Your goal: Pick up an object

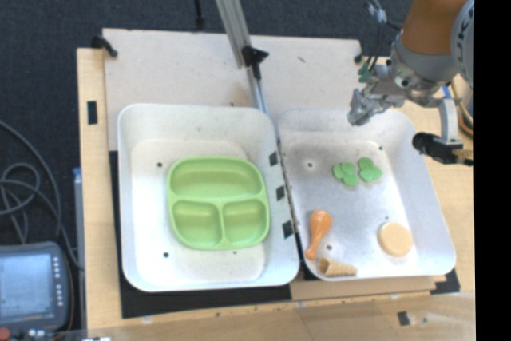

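Gripper (359,113) hangs above the right bin's (423,176) far edge, nothing between its fingers; you can't tell their spread. Your right bin holds four items: one green clover piece (357,172), one orange spoon (318,229), one tan disc (394,239), one cone (336,267). Left of it, one green divided plate (217,202).

Text: you will find none to read anywhere here.
Tray (216,202): plain green, no lettering you can make out.
Bins (144,172): plain white, unmarked.
Screen (30,287) at lower left: too small and blurred for you to read.
Arm (435,12): no label you can read.
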